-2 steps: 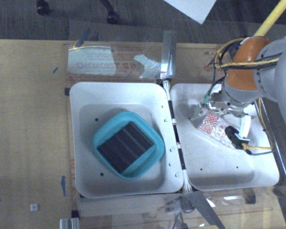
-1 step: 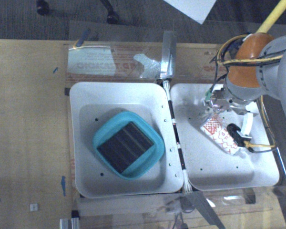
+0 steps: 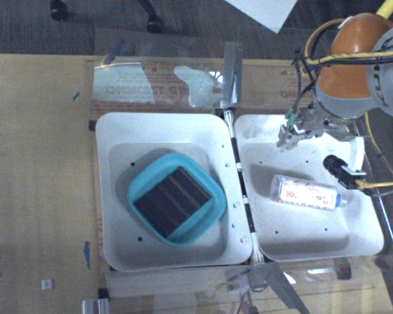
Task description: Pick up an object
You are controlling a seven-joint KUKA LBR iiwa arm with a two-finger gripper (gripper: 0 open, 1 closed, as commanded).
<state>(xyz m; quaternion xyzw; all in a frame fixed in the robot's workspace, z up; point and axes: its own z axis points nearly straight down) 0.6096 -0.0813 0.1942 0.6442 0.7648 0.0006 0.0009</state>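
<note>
White tube lies flat mid right bin, reachable. Gripper hovers beyond it toward the back wall, holding nothing; finger spread unclear.

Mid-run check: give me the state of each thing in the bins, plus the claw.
Teal container: in the left bin, dark ribbed insert facing up.
White tube: lying on its side in the right bin, untouched.
Claw: above the right bin's far edge, apart from the tube.

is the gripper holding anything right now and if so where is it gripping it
Nothing is held. The gripper hangs over the back of the right bin, apart from the tube lying on the bin floor.
</note>
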